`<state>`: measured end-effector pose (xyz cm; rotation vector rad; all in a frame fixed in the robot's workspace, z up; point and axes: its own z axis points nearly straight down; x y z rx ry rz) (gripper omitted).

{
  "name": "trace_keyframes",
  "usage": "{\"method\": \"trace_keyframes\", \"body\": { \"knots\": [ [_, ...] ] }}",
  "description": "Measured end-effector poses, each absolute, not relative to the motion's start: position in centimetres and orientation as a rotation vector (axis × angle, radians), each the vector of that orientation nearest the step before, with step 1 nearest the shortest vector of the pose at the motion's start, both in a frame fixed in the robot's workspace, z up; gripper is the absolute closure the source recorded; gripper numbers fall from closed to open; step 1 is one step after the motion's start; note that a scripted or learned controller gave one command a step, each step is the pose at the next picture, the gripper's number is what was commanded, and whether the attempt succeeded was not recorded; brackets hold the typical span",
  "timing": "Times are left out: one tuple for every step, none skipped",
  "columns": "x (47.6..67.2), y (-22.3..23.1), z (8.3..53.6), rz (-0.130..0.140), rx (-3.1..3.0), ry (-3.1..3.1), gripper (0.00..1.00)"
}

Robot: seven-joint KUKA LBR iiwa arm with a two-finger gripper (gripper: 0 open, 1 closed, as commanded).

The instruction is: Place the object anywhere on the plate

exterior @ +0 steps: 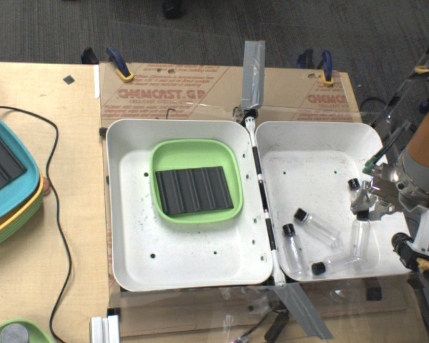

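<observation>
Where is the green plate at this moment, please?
In the camera view, the green plate lies in the left white bin, toward its upper middle, with a dark ribbed insert on it.

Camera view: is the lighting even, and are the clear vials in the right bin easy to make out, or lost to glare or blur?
Camera view: lighting is soft and even, with faint shadows inside the bin walls; the green plate is sharp; the clear vials blend into the white right bin, mostly their black caps standing out; the end effector at the right edge looks slightly soft.
</observation>
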<state>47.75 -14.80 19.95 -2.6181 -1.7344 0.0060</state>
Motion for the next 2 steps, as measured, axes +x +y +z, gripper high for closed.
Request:
{"method": "trace_keyframes", "body": {
  "knots": [
    [47.8, -14.8, 20.0, 0.006, -2.618, -1.734, 0.0],
    [47.8, -15.3, 24.5, 0.006, -2.856, -1.311, 0.0]
  ]
}}
